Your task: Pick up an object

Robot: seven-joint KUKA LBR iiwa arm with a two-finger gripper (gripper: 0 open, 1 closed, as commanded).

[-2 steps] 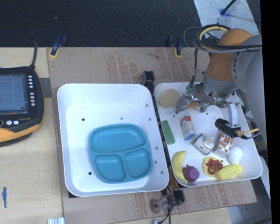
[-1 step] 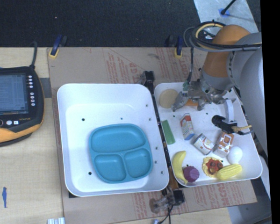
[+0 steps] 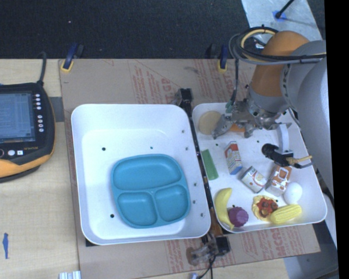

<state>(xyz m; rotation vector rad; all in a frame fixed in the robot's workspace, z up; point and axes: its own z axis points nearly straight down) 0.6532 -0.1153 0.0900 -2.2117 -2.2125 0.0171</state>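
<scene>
Working from the near edge of the right bin [image 3: 318,216], I see a corn cob [image 3: 286,213], a plum [image 3: 237,215] and a banana [image 3: 222,204]: light toys, smooth and rounded, so I judge they would slip unless pinched across the middle. Farther back, a small carton [image 3: 233,157] looks stiff and flat-sided, the easiest grip. At the far end the gripper [image 3: 239,122] hovers low; whether it is open or closed I cannot tell.
</scene>
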